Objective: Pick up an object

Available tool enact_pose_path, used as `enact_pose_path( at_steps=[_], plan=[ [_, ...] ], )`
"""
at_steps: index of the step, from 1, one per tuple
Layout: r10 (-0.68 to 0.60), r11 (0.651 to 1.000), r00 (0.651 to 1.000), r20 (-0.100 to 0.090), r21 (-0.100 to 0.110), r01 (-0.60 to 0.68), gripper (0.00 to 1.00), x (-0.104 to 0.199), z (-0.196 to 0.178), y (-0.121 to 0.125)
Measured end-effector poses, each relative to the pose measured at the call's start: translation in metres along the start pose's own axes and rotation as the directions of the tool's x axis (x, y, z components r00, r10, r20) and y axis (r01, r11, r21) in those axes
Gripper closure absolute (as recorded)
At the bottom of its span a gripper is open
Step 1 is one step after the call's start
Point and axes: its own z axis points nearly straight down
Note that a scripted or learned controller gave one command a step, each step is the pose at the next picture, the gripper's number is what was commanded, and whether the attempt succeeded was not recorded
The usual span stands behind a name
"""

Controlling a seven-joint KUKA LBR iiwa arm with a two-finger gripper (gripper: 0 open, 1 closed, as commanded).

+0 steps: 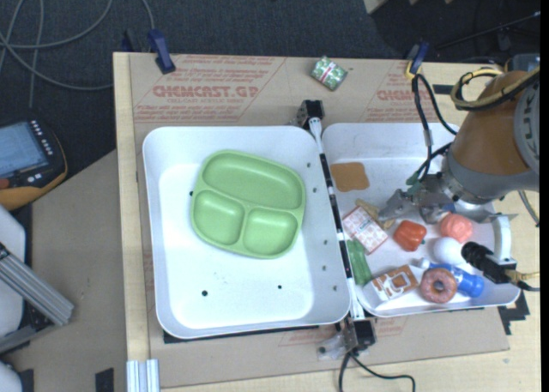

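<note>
Pincer (410, 202): low in right white bin (377, 137), finger state unclear.
Nearest: red pepper-shaped toy (409, 233), just beside.

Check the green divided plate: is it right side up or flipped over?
Right side up: the green divided plate shows its three hollow compartments, lying flat in the left bin.

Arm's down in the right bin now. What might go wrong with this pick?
1. The toys are packed tight: the red pepper, pink toy and white ball lie close together, so the gripper may nudge a neighbour or grab two.
2. Flat cards are likely hard to lift.
</note>
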Motion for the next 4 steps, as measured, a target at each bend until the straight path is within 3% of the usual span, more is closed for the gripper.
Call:
enact_pose_path(
  at_steps=[1,2,3,4],
  plan=[
    [0.000,1.000,1.000,0.001,-0.014,0.000,0.00,0.004,0.026,-0.009],
    [0.001,1.000,1.000,0.002,-0.017,-0.001,1.00,0.004,0.016,-0.008],
    [0.001,1.000,1.000,0.002,-0.017,-0.001,0.00,0.004,0.016,-0.008],
    [0.002,1.000,1.000,0.004,-0.018,-0.002,0.00,0.004,0.026,-0.039]
  ],
)
